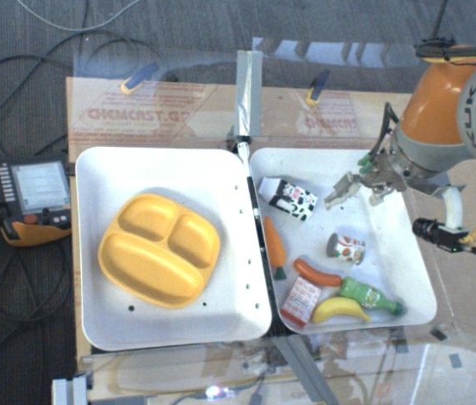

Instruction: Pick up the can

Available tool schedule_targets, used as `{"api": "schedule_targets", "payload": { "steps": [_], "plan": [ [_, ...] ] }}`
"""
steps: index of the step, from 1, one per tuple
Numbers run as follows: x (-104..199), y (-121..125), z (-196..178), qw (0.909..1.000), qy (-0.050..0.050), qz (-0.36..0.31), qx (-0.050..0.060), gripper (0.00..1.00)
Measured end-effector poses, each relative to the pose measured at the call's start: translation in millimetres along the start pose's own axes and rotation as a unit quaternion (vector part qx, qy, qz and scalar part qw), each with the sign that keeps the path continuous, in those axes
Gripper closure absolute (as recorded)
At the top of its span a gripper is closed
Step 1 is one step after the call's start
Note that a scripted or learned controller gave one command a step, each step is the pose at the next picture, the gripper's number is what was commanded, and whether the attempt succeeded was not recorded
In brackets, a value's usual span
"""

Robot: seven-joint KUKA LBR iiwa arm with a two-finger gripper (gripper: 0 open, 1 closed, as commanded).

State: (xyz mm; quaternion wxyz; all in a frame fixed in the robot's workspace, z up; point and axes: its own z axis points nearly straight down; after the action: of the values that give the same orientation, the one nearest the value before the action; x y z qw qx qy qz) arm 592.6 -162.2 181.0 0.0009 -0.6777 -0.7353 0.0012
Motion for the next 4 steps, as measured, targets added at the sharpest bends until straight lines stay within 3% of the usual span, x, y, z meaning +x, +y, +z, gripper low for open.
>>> {"api": "schedule_targets", "payload": {
  "steps": [1,3,4],
  "plan": [
    [-43.8,-11.0,87.7,0.9975,0.001,-0.070,-0.002,0.00],
    [-20.5,-103.4,89.2,0.9895,-0.006,-0.144,-0.012,0.00],
    [-35.8,-104.5,89.7,0.9999,0.001,0.011,-0.010,0.00]
  ]
}}
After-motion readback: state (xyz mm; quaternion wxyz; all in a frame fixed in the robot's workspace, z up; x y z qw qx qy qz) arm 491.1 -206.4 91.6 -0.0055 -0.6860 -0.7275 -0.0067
